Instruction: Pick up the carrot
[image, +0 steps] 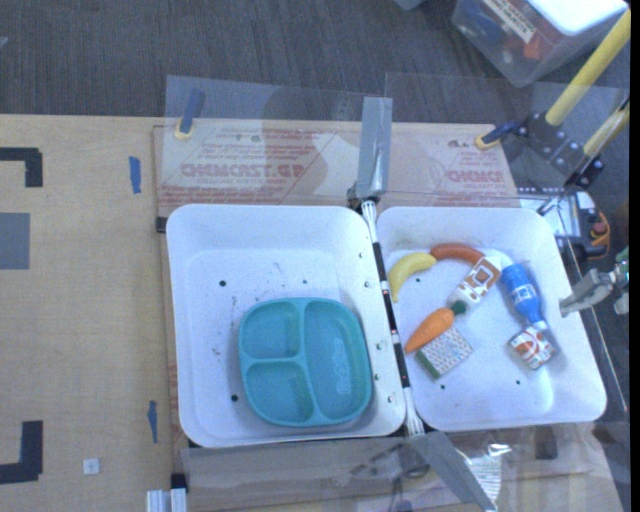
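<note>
A teal plate with three compartments is seen in the left bin, toward its five o'clock corner. In the right bin, a yellow banana is laid near the shared wall at about ten o'clock, and a sausage is set just beside its tip at twelve o'clock. The carrot is found left of the bin's centre, its green top pointed to two o'clock toward a small carton and close to it. A checkered packet is placed just below the carrot, at five o'clock from it. A blue bottle is laid at three o'clock from the carton, with a small can below it at six o'clock. The gripper is seen at the bin's right rim, at about three o'clock, well apart from the carrot; nothing is seen between its fingers, and how far they are parted cannot be told.
</note>
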